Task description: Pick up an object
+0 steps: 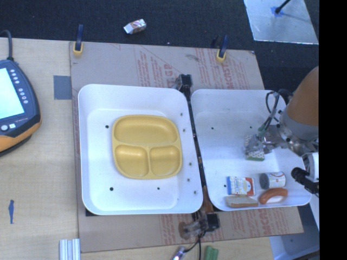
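Task's thing, judging by where the arm is: a small grey-speckled lump w/ a greenish base [254, 147], mid right bin [227, 110], right under the end effector [264, 141]. Too small and blurry to name properly; prob. a small scrubber or toy. Looks light, maybe soft or crumpled, so it should give a bit under pinch; best taken across its narrow width, low down near the bin floor. Can't tell if the end effector is apart or together: tips lost against the object and cabling.

Along the near edge of the same bin, well apart from it: small red/blue/white carton [240, 186], grey can w/ white label [272, 179], sausage-like orange piece [272, 196], tan bread-like slice [241, 201]. All look light and rigid enough; the can is round, may roll.

Left bin [87, 145] holds a yellow three-compartment plate [146, 145], flat and hard to pinch. On the worktop [38, 199], far left, a teach pendant [15, 107].
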